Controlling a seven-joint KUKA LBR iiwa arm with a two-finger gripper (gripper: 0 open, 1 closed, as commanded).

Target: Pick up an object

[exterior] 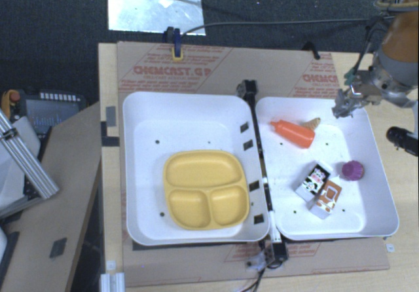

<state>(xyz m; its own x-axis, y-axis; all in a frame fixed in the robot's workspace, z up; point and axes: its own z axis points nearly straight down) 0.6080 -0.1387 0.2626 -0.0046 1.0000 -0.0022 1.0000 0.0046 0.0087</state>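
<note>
Hovering metal pincer (pixel 345 106), grip state unclear, glossy orange carrot (pixel 292 132), round purple ball (pixel 353 169)

the arm (pixel 399 55) comes in from the right, high up near the top corner, its grey body showing an orange band above the wrist. the wrist bends down and leftward, ending in the gripper (pixel 344 106), which hangs low with its metal tip pointing down. from this angle the tip is small and blurred.
</note>
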